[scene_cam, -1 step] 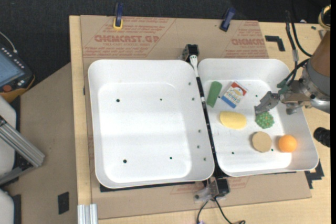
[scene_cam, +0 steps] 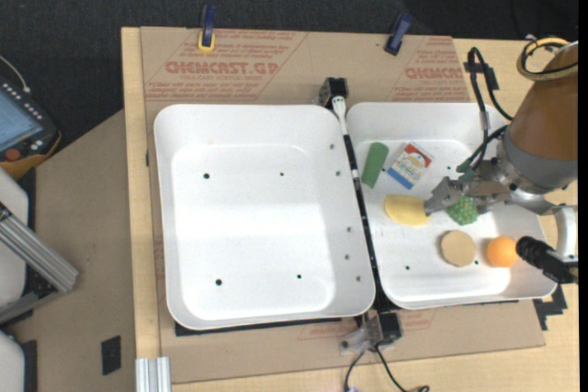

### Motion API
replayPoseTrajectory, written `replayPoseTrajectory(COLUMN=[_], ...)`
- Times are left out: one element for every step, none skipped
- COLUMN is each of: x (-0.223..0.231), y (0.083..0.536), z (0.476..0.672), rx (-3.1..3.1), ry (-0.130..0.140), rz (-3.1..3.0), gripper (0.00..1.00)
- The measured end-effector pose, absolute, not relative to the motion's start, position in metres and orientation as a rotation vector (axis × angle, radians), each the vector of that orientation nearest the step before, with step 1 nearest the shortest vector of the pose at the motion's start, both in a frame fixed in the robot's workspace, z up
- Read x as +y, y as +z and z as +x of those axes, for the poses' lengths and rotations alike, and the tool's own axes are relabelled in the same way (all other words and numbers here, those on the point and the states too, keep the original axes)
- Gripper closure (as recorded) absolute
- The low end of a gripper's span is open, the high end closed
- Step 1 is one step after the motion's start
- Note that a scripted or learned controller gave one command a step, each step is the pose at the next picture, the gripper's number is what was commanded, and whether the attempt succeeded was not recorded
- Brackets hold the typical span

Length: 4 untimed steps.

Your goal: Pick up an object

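Cardboard (scene_cam: 276, 60) printed with red lettering is seen covering the bench, clamped at its far edge by two clips. On it, two shallow white bins are set side by side. No loose objects are seen in the left bin (scene_cam: 184, 133). In the right bin (scene_cam: 432, 117), several small things are gathered. Near its left wall a green oblong block (scene_cam: 374, 164) is laid, and just beside that a small printed packet (scene_cam: 408, 165) in white, blue and red. Below these, toward the middle of the bin, a yellow lemon-like piece (scene_cam: 405, 211) is found. A tan round disc (scene_cam: 457, 248) is placed nearer the front edge, with an orange ball (scene_cam: 501, 252) just to its right.

Between the yellow piece and the orange ball, a small green leafy object (scene_cam: 464, 212) is located, and the gripper (scene_cam: 454, 199) is lowered onto it from the right. Whether the fingers are apart, together or clamped on it cannot be told, as the dark metal is merged with the object beneath.

A failed grasp is judged likely if the fingers are closed on the object's edge rather than across it, since something so small could be squeezed out sideways. The yellow piece, lying close to the left fingertip, could be nudged or caught as well, and the tan disc could be knocked during the lift.
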State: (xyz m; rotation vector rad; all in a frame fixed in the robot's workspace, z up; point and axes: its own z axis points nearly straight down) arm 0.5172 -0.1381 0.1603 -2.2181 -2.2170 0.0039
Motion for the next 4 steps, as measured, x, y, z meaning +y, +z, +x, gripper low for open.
replayPoseTrajectory(x=[-0.108, -0.110, -0.032, -0.069], y=[0.081, 0.095, 0.192, 0.255], z=[0.504, 0.505, 0.593, 0.546], rx=[-2.218, -2.221, -2.243, -2.222], ry=[0.001, -0.002, -0.021, -0.005], rz=[-2.219, -2.224, -2.216, -2.230], gripper=[0.00, 1.00, 1.00, 1.00])
